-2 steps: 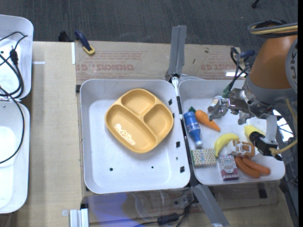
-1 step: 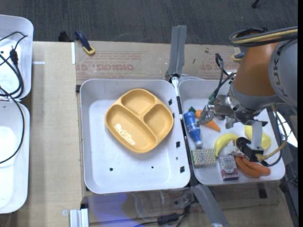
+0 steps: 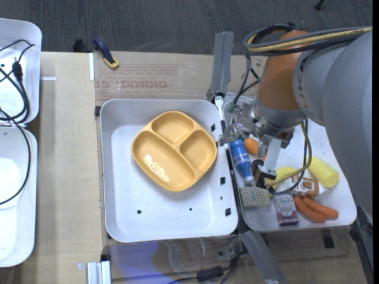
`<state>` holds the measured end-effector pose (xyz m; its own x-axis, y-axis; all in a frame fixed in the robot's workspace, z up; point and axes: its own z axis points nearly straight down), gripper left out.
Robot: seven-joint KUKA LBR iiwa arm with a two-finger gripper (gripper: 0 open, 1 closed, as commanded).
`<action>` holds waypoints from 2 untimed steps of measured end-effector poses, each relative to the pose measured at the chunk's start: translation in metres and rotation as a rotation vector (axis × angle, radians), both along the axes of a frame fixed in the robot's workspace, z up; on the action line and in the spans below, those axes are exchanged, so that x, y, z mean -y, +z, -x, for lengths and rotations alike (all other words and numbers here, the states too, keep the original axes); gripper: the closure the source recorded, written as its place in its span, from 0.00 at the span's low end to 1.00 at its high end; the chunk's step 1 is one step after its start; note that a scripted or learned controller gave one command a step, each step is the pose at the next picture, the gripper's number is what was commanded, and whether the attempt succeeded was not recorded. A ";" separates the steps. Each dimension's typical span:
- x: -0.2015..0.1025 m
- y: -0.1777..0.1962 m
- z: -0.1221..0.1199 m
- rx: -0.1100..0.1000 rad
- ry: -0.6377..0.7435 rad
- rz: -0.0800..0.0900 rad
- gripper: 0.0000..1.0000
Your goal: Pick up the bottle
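The arm is reaching in from the right, its orange band bending down over the right bin, and the gripper is pointing down at that bin's left side. Whether it is clenched or released cannot be told, since the wrist and cables are hiding it. The blue bottle is lying directly beneath the gripper, along the bin's left wall, and it is not clear that anything is gripping it. Just right of the gripper a yellow banana and a yellow lemon-like item are lying, with carrots and a small box nearer the camera. To the gripper's left, the left bin is holding an orange divided plate. Both bins are sitting on a brown cardboard-covered bench, with dark carpet beyond.
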<state>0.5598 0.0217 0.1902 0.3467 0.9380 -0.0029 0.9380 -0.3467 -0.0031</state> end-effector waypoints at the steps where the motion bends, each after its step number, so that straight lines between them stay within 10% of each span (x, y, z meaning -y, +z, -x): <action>1: -0.039 0.000 0.048 -0.002 0.321 -0.002 0.00; 2: 0.027 0.000 0.037 0.000 0.264 -0.001 0.00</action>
